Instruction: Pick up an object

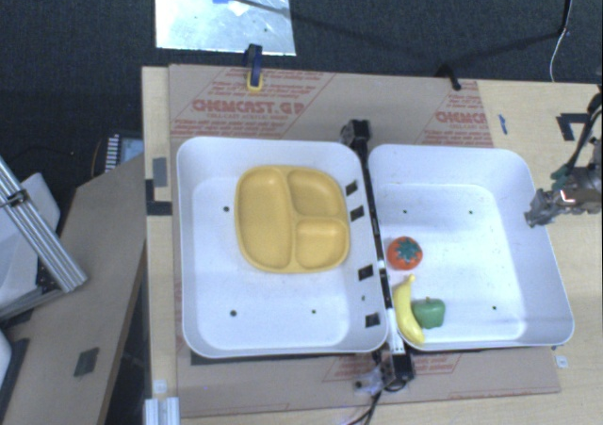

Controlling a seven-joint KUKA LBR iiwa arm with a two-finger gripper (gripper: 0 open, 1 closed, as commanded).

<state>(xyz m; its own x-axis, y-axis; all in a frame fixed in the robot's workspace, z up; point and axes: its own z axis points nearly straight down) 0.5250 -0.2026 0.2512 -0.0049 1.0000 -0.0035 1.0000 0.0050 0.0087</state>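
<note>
Two shallow white bins sat side by side on the bench. The left bin held a yellow divided plate with three compartments, lying flat near the bin's middle. The right bin held three small toy foods gathered by its left wall: a red tomato with a green stem, and nearer the front corner a yellow banana lying against the left wall, with a green pepper-like piece touching the banana's right side. The tomato lay a little apart from the other two. The gripper appeared at the right edge of the view, over the right rim of the right bin and well apart from the toys; it was small and blurred there, so how far it stood open could not be told, and nothing could be seen held in it. A brown printed board lay under both bins.
</note>
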